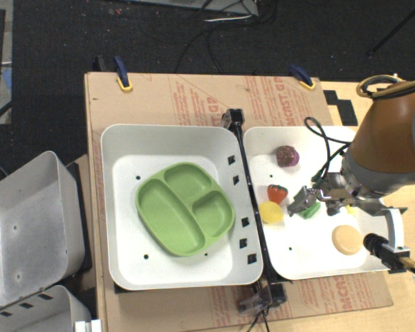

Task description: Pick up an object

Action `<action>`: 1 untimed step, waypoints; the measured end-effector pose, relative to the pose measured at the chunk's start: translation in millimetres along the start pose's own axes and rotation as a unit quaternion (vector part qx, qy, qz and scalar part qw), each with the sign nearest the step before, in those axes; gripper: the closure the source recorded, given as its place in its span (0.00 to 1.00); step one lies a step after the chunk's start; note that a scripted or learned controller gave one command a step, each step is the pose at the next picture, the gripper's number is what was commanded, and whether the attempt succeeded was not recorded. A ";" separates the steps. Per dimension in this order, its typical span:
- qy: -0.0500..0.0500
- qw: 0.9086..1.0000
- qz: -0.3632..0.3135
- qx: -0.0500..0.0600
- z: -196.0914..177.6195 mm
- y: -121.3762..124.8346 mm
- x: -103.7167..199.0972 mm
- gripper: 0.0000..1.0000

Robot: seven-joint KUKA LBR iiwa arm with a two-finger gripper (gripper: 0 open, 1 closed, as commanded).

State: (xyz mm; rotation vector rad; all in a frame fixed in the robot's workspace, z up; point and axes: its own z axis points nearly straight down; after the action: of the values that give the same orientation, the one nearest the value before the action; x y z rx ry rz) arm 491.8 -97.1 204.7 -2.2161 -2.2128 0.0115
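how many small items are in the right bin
5: purple ball near the back, red piece and yellow piece by the divider, green piece at the gripper, tan disc in front. The arm may hide more.

cardboard sheet (194, 95) | red print, reversed or upside down | not readable

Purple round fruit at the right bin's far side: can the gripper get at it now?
Probably yes. The purple round fruit sits alone on bare bin floor, nothing over it; the gripper is close by in the same right bin.
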 end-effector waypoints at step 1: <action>-0.001 1.000 -0.001 -0.005 -4.8 2.5 0.0 0.00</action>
State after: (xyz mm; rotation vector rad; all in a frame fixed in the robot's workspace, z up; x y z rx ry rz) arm 494.4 -97.1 209.5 -2.2200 -2.2214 0.0010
